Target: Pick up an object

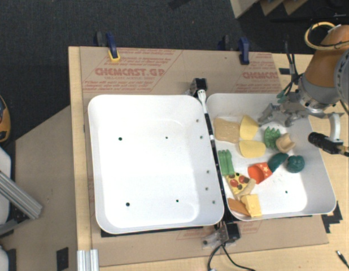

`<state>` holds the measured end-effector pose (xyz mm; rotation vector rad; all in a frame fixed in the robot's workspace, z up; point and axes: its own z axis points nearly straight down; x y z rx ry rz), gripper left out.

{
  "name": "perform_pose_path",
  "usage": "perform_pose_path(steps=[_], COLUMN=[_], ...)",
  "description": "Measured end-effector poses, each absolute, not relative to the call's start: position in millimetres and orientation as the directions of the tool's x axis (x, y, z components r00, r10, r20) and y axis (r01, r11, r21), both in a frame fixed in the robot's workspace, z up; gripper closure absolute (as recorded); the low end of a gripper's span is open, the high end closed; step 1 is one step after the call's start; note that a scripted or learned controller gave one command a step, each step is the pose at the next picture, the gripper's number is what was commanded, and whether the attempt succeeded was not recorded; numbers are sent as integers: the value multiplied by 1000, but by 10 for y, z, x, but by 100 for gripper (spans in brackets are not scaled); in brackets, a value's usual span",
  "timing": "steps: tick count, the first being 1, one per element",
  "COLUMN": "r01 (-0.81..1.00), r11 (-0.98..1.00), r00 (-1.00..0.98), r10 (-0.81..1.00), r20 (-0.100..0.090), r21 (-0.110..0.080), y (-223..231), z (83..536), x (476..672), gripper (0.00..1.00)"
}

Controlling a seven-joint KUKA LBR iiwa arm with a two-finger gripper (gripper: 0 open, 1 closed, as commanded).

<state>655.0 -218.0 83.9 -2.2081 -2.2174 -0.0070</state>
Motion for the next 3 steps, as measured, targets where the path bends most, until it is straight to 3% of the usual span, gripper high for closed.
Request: perform_pose_path(steps=[1, 2, 3], r01=[1000, 1000, 1000], r11=[4, 2, 8], r00=[-4, -2, -8], r10=[1000, 1000, 1000], r20=[2, 1, 1], r21=[2, -2, 9], y=[-2207, -1667, -609], z=[961, 849, 1915], x=[6548, 6669, 6683], gripper=[100, 100, 100])
